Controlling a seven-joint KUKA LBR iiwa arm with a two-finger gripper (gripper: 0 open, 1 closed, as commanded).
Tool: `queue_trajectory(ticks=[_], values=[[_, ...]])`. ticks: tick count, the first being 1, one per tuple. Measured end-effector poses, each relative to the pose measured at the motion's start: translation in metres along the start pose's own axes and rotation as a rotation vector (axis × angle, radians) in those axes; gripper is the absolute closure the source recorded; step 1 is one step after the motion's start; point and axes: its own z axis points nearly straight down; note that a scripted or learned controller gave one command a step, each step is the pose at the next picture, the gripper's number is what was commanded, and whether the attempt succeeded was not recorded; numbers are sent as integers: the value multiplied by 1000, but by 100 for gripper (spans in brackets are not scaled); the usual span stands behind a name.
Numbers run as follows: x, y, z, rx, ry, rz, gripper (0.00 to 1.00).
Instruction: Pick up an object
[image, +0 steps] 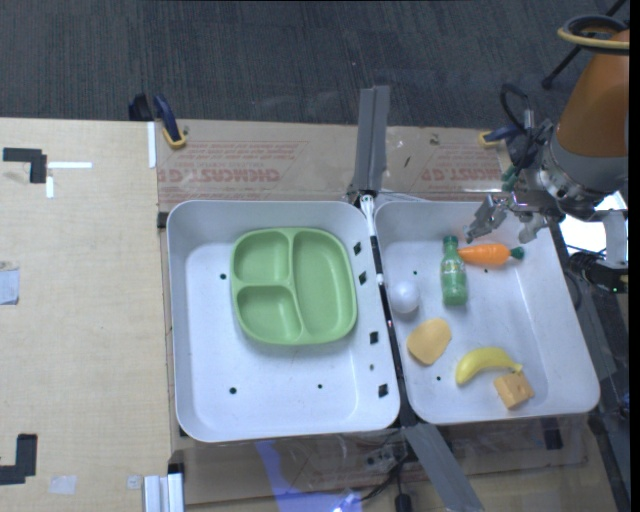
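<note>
- Near the right bin's (570, 330) front edge lie a cheese wedge (513, 389), banana (486, 364) and biscuit (429, 341), all untouched.
- Mid-bin, a green bottle (454, 273) stands upright.
- By the far edge, an orange carrot (488, 255) with a green tip lies flat, seemingly not yet lifted.
- The claw (505, 218) hovers above it, fingers apart, holding nothing.

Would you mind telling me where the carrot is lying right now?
The carrot lies in the right bin, near its far edge, just right of the green bottle and directly below the tool.
</note>
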Motion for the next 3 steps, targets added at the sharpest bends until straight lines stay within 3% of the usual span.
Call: queue_trajectory(ticks=[1,2,3], values=[[2,27,113,-18,-1,-45,0],[0,27,105,-17,-2,-43,100],[-23,-39,133,-2,0,-180,100]])
